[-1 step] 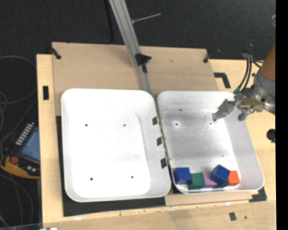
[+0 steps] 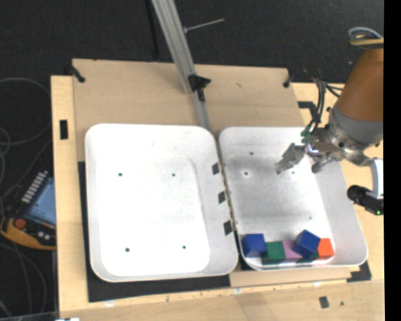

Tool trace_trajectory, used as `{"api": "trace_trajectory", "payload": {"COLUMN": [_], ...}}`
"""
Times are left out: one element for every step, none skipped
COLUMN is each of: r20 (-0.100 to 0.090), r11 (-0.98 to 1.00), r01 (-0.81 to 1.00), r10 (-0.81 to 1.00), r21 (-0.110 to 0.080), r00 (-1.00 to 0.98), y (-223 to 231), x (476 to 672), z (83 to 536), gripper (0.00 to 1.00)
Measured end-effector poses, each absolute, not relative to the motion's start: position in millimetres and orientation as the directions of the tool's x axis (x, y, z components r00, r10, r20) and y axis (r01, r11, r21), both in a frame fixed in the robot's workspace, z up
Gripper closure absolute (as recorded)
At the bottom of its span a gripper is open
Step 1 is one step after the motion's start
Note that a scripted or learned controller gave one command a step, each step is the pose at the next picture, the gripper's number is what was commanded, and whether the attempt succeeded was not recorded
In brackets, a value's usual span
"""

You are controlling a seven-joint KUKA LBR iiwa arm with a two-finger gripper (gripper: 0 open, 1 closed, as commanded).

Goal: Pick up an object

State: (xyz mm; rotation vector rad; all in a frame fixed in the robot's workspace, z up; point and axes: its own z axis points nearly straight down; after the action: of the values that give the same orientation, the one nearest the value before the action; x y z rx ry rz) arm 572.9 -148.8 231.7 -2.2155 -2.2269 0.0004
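Several small blocks lie along the near edge of the right bin (image 2: 267, 146): a blue block (image 2: 254, 243), a green block (image 2: 275, 251), a pink-purple block (image 2: 292, 251), a second blue block (image 2: 308, 241) and an orange block (image 2: 325, 247). My gripper (image 2: 301, 161) hangs over the far right part of that bin, well behind the blocks. It is open, its fingers spread apart with nothing between them. The orange-banded wrist (image 2: 362, 92) rises behind it at the right edge.
The left bin (image 2: 154, 199) sits beside the right one, joined by a dark hinge strip (image 2: 222, 196). A grey metal rail (image 2: 177, 42) slants in from the top. Cables and a handheld device (image 2: 33, 209) lie off the bench at left.
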Motion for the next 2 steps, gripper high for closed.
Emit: {"api": "trace_trajectory", "payload": {"r20": [-0.002,0.000], "r11": [-0.003,0.005], "r01": [1.000,1.000], "r10": [1.000,1.000], "r21": [0.002,0.001], "r00": [0.003,-0.005], "y": [-181.0,-152.2], "x": [525.6,530.3], "z": [256.5,255.6], "gripper": [0.00,0.00]}}
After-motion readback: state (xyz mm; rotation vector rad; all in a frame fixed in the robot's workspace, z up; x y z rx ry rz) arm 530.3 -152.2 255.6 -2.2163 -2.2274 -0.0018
